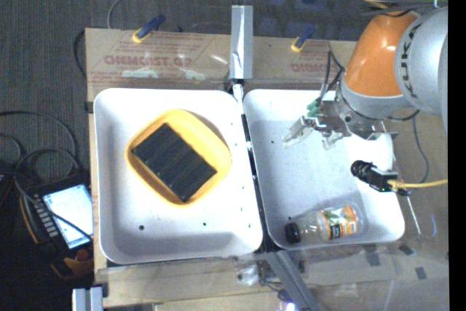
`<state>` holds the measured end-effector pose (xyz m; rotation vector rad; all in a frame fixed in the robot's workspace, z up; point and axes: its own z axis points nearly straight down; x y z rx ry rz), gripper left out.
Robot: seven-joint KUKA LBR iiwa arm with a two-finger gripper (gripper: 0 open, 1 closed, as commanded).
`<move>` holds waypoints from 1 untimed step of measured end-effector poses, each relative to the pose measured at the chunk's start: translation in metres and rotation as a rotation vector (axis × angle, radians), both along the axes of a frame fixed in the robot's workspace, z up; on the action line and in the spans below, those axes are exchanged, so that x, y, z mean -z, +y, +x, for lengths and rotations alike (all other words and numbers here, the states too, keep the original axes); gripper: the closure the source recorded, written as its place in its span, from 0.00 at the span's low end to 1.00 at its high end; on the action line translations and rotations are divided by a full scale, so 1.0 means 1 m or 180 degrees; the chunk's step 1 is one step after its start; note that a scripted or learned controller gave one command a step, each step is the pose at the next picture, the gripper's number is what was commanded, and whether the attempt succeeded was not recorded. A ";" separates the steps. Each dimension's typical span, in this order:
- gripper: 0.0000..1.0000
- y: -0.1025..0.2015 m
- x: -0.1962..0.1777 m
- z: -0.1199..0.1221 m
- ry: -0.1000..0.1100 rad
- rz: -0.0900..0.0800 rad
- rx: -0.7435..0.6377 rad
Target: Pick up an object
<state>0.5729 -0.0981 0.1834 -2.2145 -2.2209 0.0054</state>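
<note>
We counted one clear plastic bottle with a black cap point(324, 223) lying along the right white bin's point(277, 178) near edge, one yellow dish with a black pad point(177, 155) in the left white bin point(116, 222). The two-finger gripper point(313, 133) hung spread and held nothing, with bare floor around it.

Two white bins point(109, 229); one yellow dish point(211, 138); one bottle point(325, 223).
</note>
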 end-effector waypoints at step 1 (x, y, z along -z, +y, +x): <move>0.00 -0.071 -0.040 -0.072 -0.0006 0.0001 -0.0751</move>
